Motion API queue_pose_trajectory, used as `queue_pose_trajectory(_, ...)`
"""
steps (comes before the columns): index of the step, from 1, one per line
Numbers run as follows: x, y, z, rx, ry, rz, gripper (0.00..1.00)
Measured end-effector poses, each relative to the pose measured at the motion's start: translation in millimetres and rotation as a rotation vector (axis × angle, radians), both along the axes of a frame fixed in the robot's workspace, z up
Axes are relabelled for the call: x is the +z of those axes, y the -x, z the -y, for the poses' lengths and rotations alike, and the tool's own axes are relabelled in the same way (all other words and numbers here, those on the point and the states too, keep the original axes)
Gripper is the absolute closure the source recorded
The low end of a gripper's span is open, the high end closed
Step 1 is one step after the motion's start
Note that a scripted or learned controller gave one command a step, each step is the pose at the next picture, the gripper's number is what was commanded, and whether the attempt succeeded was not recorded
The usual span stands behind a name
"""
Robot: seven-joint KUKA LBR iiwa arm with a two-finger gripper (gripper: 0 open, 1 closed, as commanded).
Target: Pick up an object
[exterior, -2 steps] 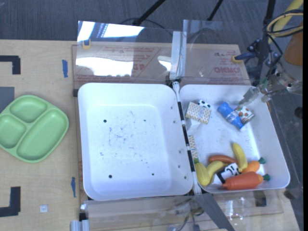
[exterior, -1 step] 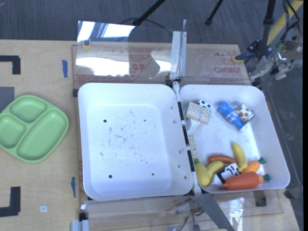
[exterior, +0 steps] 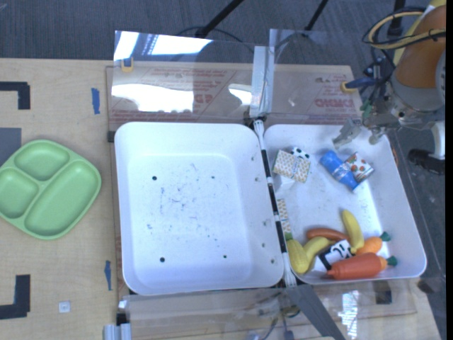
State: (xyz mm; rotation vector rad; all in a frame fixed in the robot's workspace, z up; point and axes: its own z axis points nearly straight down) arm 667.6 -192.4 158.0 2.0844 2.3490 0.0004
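The right bin (exterior: 403, 211) holds the objects. A blue bottle (exterior: 337, 169) lies at its back beside a small red and white pack (exterior: 362, 167). A checkered box (exterior: 290, 165) sits near the bin's left wall. At the front lie a banana (exterior: 352, 226), a yellow fruit (exterior: 303, 254), a red sausage (exterior: 324, 233) and two carrots (exterior: 359, 265). My gripper (exterior: 359, 134) hangs over the bin's back right corner, above and right of the blue bottle. Its fingers (exterior: 345, 134) stand open with nothing between them.
The left bin (exterior: 141, 154) adjoins the right one along a central divider. Clear plastic walls (exterior: 184, 83) rise behind both bins. A green divided plate (exterior: 46, 188) rests on the wooden bench at far left. Cables and the arm's wrist crowd the upper right.
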Motion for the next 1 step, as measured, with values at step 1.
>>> queue_pose_trajectory(1,-49.7,-3.5,1.5,0.149,0.000,0.008,0.00)
